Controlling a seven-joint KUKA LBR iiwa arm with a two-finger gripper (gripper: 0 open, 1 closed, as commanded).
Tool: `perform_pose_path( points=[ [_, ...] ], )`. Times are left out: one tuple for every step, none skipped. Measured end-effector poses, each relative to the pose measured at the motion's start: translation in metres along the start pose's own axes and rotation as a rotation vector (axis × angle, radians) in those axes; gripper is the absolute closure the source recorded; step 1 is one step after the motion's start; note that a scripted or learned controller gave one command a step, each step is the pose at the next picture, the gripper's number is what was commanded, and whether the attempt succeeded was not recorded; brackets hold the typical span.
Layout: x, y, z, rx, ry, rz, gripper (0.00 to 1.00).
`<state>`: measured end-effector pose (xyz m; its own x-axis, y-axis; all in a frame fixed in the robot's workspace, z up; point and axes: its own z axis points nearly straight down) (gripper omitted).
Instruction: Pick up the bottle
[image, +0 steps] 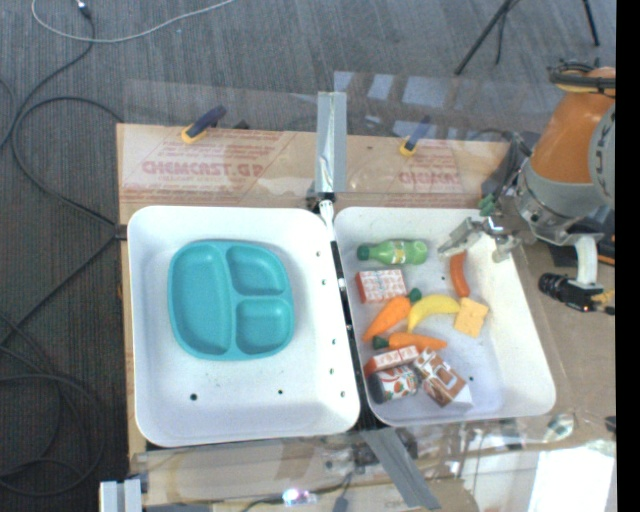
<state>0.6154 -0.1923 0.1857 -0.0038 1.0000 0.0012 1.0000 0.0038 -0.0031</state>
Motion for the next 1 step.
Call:
perform_pose_path(
  points=[
    [0.0491, 0.0532, 0.0722, 0.001, -0.003, 0.333, 0.00]
  ],
)
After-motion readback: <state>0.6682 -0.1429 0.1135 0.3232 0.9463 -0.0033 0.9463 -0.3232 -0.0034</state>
